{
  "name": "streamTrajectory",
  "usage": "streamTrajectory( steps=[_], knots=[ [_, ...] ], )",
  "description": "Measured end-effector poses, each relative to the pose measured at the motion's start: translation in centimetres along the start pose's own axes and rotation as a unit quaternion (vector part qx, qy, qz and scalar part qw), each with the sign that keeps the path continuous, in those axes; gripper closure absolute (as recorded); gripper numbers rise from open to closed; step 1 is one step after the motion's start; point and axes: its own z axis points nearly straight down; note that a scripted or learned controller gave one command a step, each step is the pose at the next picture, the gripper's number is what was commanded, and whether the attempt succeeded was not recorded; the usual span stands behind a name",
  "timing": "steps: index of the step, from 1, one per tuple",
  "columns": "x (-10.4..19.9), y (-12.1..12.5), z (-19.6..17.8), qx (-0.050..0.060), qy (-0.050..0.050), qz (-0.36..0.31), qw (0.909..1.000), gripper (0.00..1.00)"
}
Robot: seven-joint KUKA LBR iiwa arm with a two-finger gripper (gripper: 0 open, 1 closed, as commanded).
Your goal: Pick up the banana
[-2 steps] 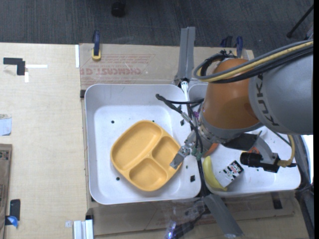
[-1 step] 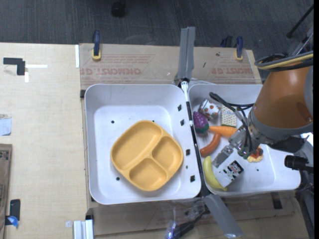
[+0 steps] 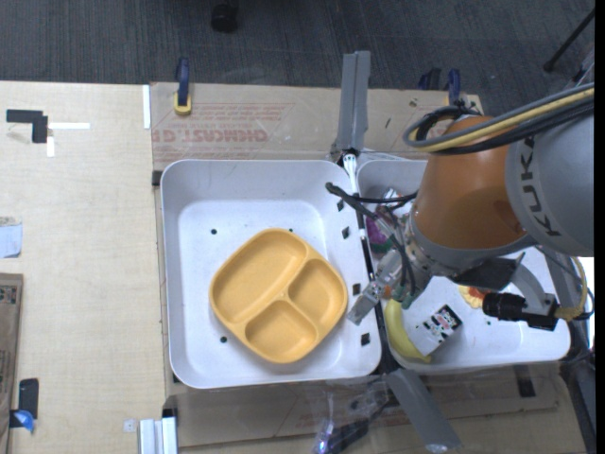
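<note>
Taking the yellow divided plate (image 3: 278, 295) as the landmark, it lay tilted in the left white bin (image 3: 180, 253), its three compartments facing up and its nearer edge close to the bin's front wall. To the right of the plate, past the wall the two bins share, the banana (image 3: 399, 339) lay in the right white bin (image 3: 529, 348) near its front left corner — a pale yellow curve, partly covered by a small white card with dark markings (image 3: 437, 322) resting against it. Directly above the banana, and at about the plate's right edge, the gripper (image 3: 378, 289) hung over the divide between the bins; its grey metal parts crowded together with cables, and whether the fingers were apart or together could not be told, nor was anything seen between them. Farther back from the plate and to its right, the arm's orange band (image 3: 468, 197) and grey body covered most of the right bin, hiding much of its floor, with a purple-pink object (image 3: 380, 230) just showing at the arm's left edge. Beyond the plate, behind both bins, a brown cardboard sheet (image 3: 246, 121) lay flat on the bench, a blue-and-yellow clamp (image 3: 182, 91) gripping its far edge.
</note>
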Motion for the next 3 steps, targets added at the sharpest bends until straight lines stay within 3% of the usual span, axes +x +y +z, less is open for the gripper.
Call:
streamTrajectory(
  steps=[1, 2, 3],
  knots=[
    [-5.7, -6.6, -6.9, 0.000, -0.001, 0.084, 0.9965, 0.00],
    [-2.7, -3.2, 0.0, 0.000, 0.000, 0.008, 1.0000, 0.00],
    [3.1, 3.6, 0.0, 0.000, 0.000, -0.050, 0.9988, 0.00]
  ],
)
